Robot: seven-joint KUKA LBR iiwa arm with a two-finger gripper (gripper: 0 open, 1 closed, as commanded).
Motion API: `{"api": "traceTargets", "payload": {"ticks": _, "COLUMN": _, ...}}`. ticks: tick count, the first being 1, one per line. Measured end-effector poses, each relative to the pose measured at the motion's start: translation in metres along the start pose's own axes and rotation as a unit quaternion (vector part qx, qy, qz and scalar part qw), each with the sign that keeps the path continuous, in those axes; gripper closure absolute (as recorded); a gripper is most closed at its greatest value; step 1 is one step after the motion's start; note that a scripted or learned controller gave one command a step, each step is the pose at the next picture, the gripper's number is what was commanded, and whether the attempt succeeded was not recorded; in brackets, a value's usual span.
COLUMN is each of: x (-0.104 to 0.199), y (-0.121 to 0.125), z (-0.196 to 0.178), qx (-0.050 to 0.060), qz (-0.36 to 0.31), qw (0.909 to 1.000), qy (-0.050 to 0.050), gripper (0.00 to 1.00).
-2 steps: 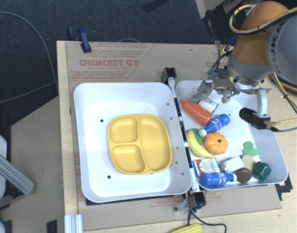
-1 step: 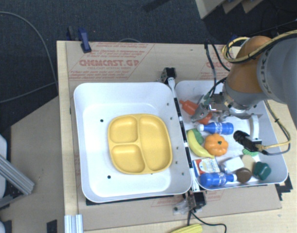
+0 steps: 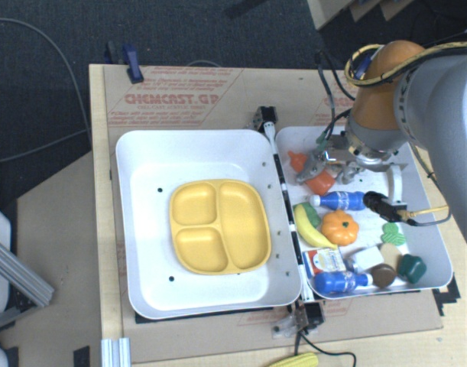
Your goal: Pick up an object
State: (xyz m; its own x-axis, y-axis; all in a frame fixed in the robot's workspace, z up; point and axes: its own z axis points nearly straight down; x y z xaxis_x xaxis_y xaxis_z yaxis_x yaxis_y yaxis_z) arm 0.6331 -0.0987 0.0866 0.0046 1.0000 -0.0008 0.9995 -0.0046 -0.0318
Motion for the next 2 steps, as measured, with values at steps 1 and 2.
{"api": "traceTargets", "payload": {"ticks": 1, "x": 0.001, "y": -0.004, "z": -0.007, "qx": 0.010, "qz": 0.000, "qw": 1.0000, "qy": 0.003, "gripper": 1.00}}
{"api": "traceTargets", "payload": {"ticks": 2, "x": 0.056, "y": -0.055, "z": -0.097, "qx": -0.016, "qz": -0.003, "qw": 0.9999, "qy": 0.001, "gripper": 1.00}}
